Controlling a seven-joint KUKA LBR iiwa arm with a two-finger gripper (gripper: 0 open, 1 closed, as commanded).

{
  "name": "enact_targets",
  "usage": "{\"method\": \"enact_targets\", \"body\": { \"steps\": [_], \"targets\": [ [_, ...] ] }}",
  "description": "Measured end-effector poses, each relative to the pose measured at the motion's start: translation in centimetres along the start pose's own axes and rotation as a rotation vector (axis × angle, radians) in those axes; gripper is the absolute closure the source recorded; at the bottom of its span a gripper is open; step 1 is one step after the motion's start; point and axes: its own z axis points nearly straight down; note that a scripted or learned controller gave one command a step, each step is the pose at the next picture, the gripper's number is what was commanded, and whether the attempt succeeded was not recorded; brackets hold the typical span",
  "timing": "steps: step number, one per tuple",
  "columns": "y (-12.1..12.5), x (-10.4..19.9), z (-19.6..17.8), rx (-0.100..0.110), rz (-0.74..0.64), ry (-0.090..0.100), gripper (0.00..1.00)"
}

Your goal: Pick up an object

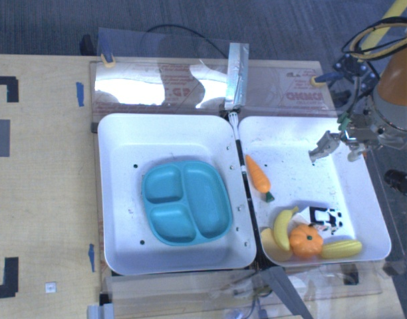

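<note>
While the gripper (pixel 338 145) hangs with fingers apart and holding nothing near the right bin's (pixel 293 133) far edge, the near-corner toys (pixel 308 234) crowd together, risking a fouled grasp.

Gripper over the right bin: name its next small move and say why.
Probably carry the gripper toward the carrot and lower there. It hangs at the right bin's far right with nothing between its fingers; the carrot lies alone by the divider, while the banana, orange and the rest crowd the near corner.
</note>
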Motion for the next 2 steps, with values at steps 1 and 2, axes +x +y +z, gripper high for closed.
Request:
{"method": "enact_targets", "body": {
  "steps": [1,2],
  "targets": [
    [0.1,0.0,-1.1,-0.004,0.000,-0.001,1.00],
    [4.6,4.2,0.1,-0.005,0.168,-0.001,1.00]
  ]
}}
